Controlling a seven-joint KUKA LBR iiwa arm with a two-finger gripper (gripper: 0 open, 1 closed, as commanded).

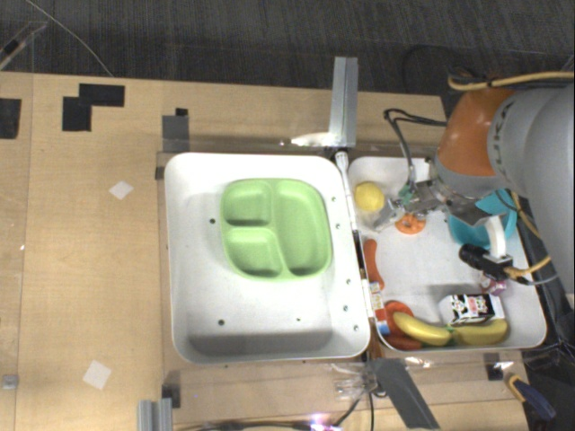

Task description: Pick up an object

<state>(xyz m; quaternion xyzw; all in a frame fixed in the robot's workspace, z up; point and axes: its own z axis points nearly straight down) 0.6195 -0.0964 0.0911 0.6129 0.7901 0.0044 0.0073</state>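
Where the two shallow white bins sit side by side on the pale wooden bench (81, 268), the left bin (193, 330) carries a light green plastic tray with three compartments (274, 227), lying near its middle. The right bin (530, 326) is the crowded one. A round yellow lemon-like ball (367, 196) rests near its upper left corner, and a small orange disc-shaped piece (411, 224) lies just beside it. Along the left wall lies a slim orange-red carrot-shaped toy (371, 266). At the lower edge a yellow banana (449, 332) stretches across, with a red rounded piece (395, 312) touching its left end and a small black-and-white printed box (473, 307) just above it. A teal object (496, 214) shows partly under the arm.

The grey arm with its orange band (467, 137) hangs over the right bin's upper part, and the tool (415, 200) sits just above the orange disc, near the lemon; I cannot tell its state.
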